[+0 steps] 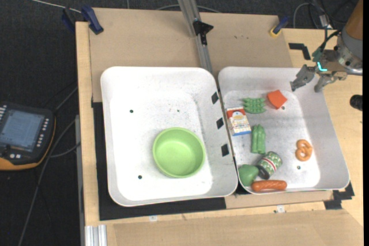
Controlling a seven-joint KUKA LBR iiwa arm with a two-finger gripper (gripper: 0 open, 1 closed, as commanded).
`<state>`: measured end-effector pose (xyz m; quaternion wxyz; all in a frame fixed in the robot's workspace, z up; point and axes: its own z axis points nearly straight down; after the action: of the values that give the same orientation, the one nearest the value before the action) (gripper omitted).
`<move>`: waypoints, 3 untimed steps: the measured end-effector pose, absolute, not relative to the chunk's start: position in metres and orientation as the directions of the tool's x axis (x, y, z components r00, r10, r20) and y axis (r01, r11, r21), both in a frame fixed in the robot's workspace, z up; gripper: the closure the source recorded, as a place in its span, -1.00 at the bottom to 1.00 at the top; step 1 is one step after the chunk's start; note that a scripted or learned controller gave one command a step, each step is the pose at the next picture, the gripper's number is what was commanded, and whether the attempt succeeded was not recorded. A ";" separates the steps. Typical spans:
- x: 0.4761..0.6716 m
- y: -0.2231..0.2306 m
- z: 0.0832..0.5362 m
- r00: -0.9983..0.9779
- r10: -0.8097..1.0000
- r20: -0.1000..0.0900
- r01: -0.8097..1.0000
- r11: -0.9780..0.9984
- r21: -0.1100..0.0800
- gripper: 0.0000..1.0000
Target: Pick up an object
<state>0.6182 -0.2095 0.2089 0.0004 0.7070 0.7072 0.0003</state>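
Gripper [309, 82] hangs above the top-right edge of the right bin [336, 141], fingers spread wide, nothing between them. Reads as the approach step: no object picked, no contact with anything.

Candidates all sit lower-left of the gripper inside that bin. Orange block [277, 99] is nearest, just down-left of the fingertips. Green spiky toy [253, 105] is just beyond it, then the small carton [238, 122] and green bottle [258, 139] further down-left. Pretzel [303, 150] lies almost straight below in the frame, on its own. Can [268, 163], green ball [248, 174] and sausage [269, 185] are bunched at the far bottom edge. Green bowl [179, 151] sits in the left bin [115, 124], well apart.

My guess for the next move: shift inward over one isolated piece, block or pretzel, line the open fingers across it, descend, close. The bottom cluster looks risky, pieces touching.
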 end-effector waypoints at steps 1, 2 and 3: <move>0.618 -0.209 0.209 0.000 1.000 0.000 1.000 0.000 0.001 -1.00; 0.624 -0.201 0.156 -0.001 1.000 0.001 1.000 0.001 -0.004 -1.00; 0.624 -0.198 0.094 -0.001 1.000 0.001 1.000 0.001 -0.005 -1.00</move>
<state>0.6240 -0.1979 0.0938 -0.0021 0.7069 0.7074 -0.0011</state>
